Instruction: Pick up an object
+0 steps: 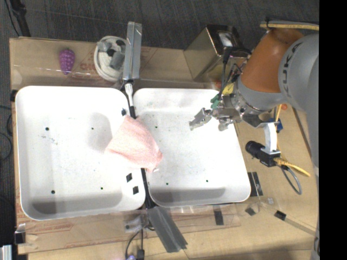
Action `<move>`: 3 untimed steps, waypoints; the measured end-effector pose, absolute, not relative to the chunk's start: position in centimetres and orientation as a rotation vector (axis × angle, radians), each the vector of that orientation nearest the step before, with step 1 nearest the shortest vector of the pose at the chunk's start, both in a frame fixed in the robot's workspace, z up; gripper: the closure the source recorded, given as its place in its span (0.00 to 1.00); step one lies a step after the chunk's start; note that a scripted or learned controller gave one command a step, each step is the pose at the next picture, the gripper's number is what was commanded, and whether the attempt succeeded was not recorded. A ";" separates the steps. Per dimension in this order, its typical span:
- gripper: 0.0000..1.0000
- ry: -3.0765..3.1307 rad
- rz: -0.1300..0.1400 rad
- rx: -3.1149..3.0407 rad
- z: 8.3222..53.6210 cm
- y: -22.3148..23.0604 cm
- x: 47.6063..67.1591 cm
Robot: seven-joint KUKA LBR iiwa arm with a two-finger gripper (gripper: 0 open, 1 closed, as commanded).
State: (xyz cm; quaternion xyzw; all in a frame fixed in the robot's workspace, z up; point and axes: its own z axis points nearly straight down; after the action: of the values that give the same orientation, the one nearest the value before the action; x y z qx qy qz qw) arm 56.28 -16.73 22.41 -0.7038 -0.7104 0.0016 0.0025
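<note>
Over the right bin, arm bent low, pincer slightly open, holding nothing.

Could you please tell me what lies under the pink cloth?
The pink cloth drapes over the divider where the left bin and right bin meet. Anything beneath it is covered.

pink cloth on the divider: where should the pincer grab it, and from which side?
Probably from straight above, on the cloth's bunched middle over the ridge between the left bin and right bin. It lies draped and limp across both rims, so its edges lie flat, while the raised fold gives something to pinch. The pincer sits over the right bin, apart from it.
</note>
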 end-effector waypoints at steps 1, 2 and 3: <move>0.00 -2.131 0.008 -2.301 11.3 -10.5 59.7; 0.00 -2.131 0.007 -2.302 11.3 -10.5 59.8; 1.00 -2.133 0.011 -2.295 12.3 -10.4 59.7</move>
State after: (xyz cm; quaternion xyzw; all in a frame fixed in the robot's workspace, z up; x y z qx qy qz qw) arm 59.74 -10.39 12.28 -0.7324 -0.6809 0.0034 0.0042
